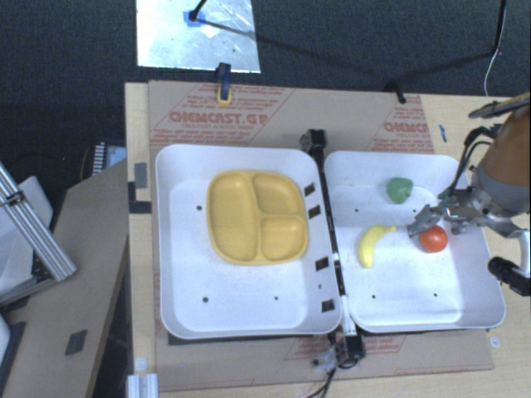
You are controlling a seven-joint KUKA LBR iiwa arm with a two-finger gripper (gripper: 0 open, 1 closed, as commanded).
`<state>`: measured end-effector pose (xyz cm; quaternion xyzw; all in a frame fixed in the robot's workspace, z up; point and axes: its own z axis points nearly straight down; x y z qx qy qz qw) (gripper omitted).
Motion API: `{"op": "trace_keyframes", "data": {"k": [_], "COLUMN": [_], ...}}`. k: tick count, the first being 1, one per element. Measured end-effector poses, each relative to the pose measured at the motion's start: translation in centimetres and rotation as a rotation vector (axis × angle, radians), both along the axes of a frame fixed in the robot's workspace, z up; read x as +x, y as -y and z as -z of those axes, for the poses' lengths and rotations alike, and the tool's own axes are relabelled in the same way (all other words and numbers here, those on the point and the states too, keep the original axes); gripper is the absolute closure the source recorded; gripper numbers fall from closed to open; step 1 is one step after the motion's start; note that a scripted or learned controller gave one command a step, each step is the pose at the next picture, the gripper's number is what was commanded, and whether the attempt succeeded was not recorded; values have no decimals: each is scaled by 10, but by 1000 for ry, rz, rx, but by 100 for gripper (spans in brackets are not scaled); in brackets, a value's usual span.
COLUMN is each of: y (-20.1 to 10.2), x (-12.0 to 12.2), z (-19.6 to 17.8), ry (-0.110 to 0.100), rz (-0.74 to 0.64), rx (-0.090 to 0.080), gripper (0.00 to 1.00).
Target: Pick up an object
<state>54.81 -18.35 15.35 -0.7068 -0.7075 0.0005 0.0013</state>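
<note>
Landmark: the central divider (325, 222) where the two bins meet.

Left bin (178, 305), left of the divider: holds a yellow sectioned plate (255, 216) lying flat, three compartments, nothing in them. Probably parked there as a drop target or just as clutter; it is well apart from the gripper.

Right bin (398, 309), right of the divider: the three small items sit here, so this looks like the pick side.

Arm (508, 160) enters from the far side of the right bin, away from the divider, orange band visible above the wrist. It leans low over the bin's outer half.

Gripper (433, 220): right above or against the red tomato (433, 240), on the side far from the divider. Whether the claw is wide, narrow or holding something, cannot tell; too blurred and small. No grasp confirmed.

Likely target: the tomato, since the tool is lowered over it. Round, red-orange, small, smooth; would roll if nudged, so an off-centre close could push it away.

Banana (372, 244): yellow, curved, lying flat between the divider and the tomato, near but apart from the tomato.

Green object (399, 189): small, rounded lump, further back in the same bin, apart from both others. Exact kind unclear.
</note>
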Motion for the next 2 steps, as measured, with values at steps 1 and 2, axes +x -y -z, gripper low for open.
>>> {"op": "trace_keyframes", "data": {"k": [1, 2], "y": [-3, -5], "x": [7, 6], "z": [39, 30], "ry": [18, 9], "rz": [-1, 0], "rx": [-12, -4], "gripper": [0, 100]}}
